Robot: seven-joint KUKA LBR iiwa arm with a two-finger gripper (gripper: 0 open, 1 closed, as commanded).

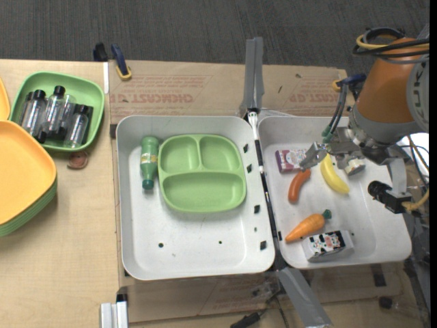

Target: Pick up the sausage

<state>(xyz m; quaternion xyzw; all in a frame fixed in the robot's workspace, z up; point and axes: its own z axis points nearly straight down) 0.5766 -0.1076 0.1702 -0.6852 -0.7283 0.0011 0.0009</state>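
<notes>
In the camera view, we take the sausage (298, 185) as our landmark: it lies tilted in the right bin (389, 251), in the upper left part of it, its upper end close under the end effector (330, 157). Just above the sausage sits a small purple packet (289, 158), just to its right lies a banana (334, 175), and below it, a little apart, a carrot (306, 227) with a small printed carton (328, 244) beside that. The end effector hangs over the gap between the sausage's upper end and the banana, with metal fingers (315, 156) splayed to either side, so we judge it to stand open with nothing between them; the angle makes the exact spread hard to read. We judge the step in hand to be the final lining-up before the descent. To do it well, we would shift the end effector toward the sausage's middle, away from the banana, and turn the fingers so they close across the sausage's short width, not along its length. We would keep clear of the packet above, since a finger landing on it could push the sausage aside. The sausage looks smooth and rounded, so we expect it may slip unless gripped at its middle. The green plate (202, 173) and bottle (149, 161), far left of the sausage in the other bin (191, 258), play no part.
</notes>
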